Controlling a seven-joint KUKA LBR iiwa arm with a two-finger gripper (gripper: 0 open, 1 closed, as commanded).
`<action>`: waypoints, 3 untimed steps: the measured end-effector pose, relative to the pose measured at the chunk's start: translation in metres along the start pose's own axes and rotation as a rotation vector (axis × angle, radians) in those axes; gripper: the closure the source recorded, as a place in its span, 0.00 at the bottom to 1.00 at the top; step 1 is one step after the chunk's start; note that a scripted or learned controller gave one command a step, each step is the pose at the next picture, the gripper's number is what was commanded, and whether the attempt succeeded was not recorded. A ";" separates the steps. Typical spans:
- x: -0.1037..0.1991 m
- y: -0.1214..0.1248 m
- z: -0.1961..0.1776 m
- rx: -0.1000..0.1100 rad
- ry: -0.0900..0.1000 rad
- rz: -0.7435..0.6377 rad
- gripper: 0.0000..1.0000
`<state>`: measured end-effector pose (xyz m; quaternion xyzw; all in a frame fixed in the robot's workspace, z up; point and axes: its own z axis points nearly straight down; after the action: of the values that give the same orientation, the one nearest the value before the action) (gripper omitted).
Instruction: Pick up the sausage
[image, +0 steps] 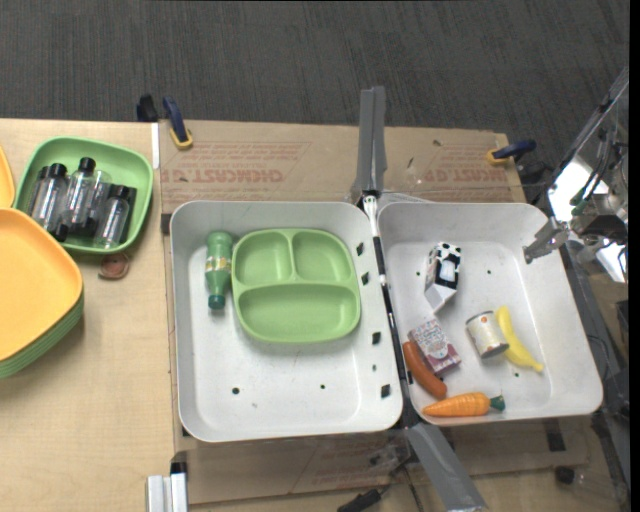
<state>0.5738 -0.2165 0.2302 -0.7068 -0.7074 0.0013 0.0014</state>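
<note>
Nearest the lens, right bin (560, 400) holding carrot (460, 405), sausage (423, 369) by its left wall, long axis slanting from upper left to lower right, packet, can, banana, carton; left bin (190, 400) holding divided green plate (296, 284), bottle; gripper (545, 243) state indiscernible.

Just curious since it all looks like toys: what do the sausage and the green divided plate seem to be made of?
The sausage looks like moulded plastic toy food: smooth, uniformly reddish-brown, slightly glossy. The green divided plate seems matte plastic or silicone: even colour, soft rounded ridges. Neither is certain from above.
</note>
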 end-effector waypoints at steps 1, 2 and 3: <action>0.012 0.023 0.121 0.000 0.001 0.275 0.00; 0.012 0.023 0.121 0.000 0.001 0.275 0.00; 0.012 0.023 0.121 0.000 0.001 0.275 0.00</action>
<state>0.5967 -0.2043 0.1096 -0.7971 -0.6038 0.0013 0.0014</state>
